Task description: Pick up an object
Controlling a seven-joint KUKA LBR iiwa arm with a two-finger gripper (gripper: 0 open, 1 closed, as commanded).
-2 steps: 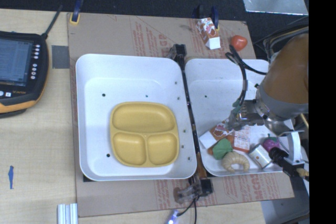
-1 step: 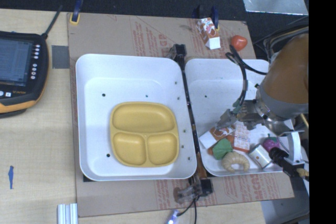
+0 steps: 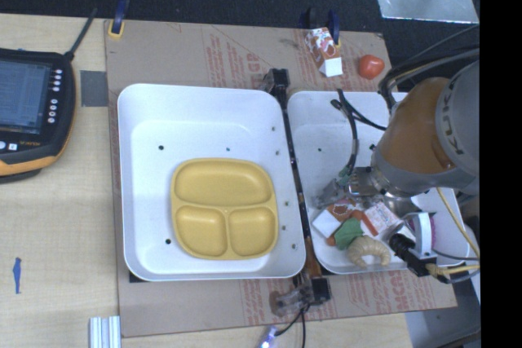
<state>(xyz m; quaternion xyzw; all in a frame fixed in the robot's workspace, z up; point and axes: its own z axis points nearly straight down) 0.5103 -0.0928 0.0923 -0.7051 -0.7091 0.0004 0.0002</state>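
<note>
While the arm [image 3: 424,134] leans over the right bin [image 3: 322,122], its gripper [image 3: 352,190] hangs above the clutter [image 3: 359,231] heaped at that bin's near edge, grip impossible to judge; the left bin [image 3: 147,114] carries a yellow tray [image 3: 224,208], perhaps for drop-offs.

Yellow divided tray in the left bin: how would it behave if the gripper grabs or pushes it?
The yellow divided tray looks like moulded plastic, so probably stiff and light for its size. It lies flat on the left bin floor, so it is unlikely to tip or roll; a push would likely slide it. Its smooth rounded rim may slip in a pinch.
</note>
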